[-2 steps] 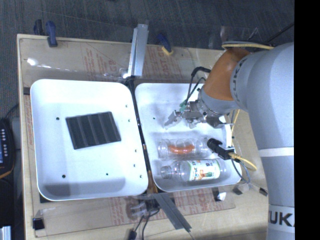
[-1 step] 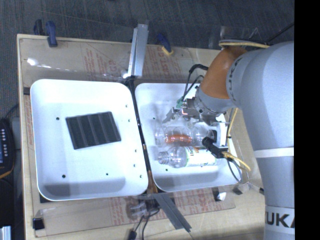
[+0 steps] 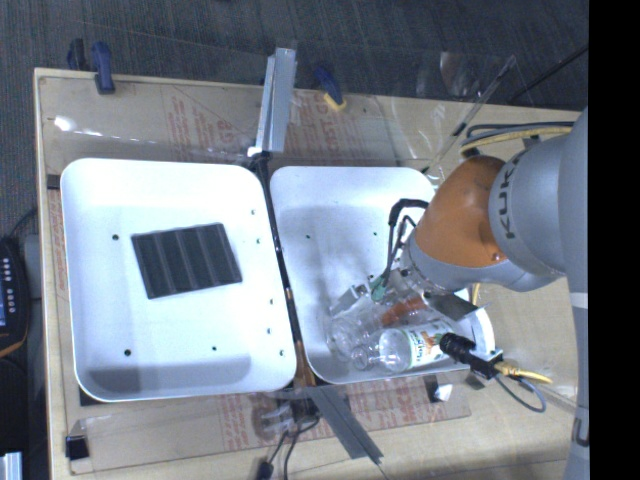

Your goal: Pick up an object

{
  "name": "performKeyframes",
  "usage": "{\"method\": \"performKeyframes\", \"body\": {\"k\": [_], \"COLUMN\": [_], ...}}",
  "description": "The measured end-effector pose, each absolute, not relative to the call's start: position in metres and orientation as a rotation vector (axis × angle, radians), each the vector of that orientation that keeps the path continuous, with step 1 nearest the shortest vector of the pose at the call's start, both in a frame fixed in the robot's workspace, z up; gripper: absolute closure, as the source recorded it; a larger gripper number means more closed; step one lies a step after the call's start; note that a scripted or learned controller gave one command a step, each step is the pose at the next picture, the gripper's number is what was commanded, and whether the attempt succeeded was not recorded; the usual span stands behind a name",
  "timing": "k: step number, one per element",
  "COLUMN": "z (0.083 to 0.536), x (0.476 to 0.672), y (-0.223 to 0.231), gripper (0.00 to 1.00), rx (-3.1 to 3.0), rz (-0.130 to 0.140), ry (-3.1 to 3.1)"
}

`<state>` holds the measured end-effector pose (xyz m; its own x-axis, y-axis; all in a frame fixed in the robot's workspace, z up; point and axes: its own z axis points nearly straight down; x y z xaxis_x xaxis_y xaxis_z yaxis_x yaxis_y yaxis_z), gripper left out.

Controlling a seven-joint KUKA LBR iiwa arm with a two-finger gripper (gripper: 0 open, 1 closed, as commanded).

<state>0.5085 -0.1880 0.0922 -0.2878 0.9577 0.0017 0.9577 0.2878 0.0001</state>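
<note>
A clear plastic bottle (image 3: 395, 349) with a green and orange label lies on its side near the front edge of the right bin (image 3: 320, 218). More clear plastic items (image 3: 352, 313) sit just left of it. My gripper (image 3: 385, 293) reaches down into the right bin from under the orange wrist band (image 3: 458, 223), right above this clutter. The wrist hides the fingertips. A small orange-red piece (image 3: 405, 311) lies beside the gripper.
The left bin (image 3: 100, 268) holds a dark grey ribbed rectangular pad (image 3: 187, 259). A metal divider bar (image 3: 274, 98) stands at the back between the bins. Cables (image 3: 510, 371) trail off the right bin's front right corner.
</note>
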Motion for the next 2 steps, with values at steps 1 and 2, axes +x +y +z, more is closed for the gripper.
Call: {"method": "performKeyframes", "body": {"k": [1,2], "z": [0.115,0.137], "x": [0.491,0.503], "y": [-0.205,-0.211], "gripper": [0.0,0.0], "rx": [-1.85,-1.872], "rz": [-0.011,-0.002], "ry": [-2.534,-2.523]}}
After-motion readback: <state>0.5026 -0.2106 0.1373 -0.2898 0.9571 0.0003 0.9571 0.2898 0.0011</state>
